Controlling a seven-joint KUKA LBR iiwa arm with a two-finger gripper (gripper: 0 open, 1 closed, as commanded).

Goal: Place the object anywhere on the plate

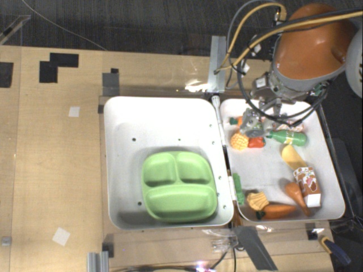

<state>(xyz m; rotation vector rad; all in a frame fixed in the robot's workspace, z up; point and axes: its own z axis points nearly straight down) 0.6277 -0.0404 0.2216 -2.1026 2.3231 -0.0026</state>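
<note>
The left bin [122, 123] has bare floor along its top and left, around the plate [178, 186] at lower centre. In the right bin [334, 200], toys crowd the upper left beneath the arm [309, 50], and more line the bottom and right side: carrots [278, 211], a carton [308, 186]. A bare patch lies mid-left. The divider [223, 152] runs between the bins.

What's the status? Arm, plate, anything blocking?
Gripper low in right bin, over the toy pile. Green plate in left bin, nothing on it. Divider rims between bins.
</note>
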